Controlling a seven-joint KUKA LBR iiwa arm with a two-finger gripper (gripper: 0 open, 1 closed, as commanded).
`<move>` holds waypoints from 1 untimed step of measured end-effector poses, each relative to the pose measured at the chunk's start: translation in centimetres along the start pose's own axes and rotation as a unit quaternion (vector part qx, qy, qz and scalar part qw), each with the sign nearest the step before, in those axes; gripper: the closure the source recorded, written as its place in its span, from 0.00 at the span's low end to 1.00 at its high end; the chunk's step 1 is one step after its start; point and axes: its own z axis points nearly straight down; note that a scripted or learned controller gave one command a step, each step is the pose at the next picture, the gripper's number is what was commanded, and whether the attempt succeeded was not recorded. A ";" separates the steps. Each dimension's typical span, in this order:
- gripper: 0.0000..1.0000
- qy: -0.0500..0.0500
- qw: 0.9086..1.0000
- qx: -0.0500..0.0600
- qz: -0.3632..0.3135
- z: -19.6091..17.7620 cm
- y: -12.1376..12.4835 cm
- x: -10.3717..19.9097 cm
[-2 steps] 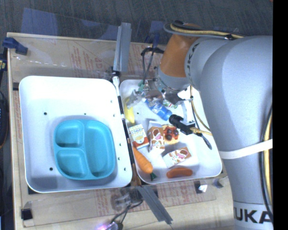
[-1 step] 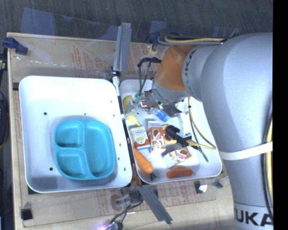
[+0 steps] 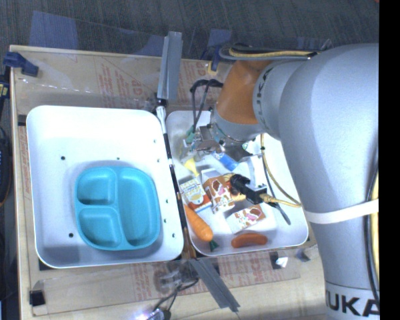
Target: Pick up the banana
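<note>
Spanning a wooden bench, two white bins sit above dark carpet

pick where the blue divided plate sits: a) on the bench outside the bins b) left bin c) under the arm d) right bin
b, the blue divided plate lies on the floor of the left bin, apart from the carrot and the other things in the right bin.

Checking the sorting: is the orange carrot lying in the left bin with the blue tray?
No, the orange carrot lies in the right white bin.
</note>
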 end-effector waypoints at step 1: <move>1.00 0.005 0.995 0.005 0.101 -8.5 4.6 1.4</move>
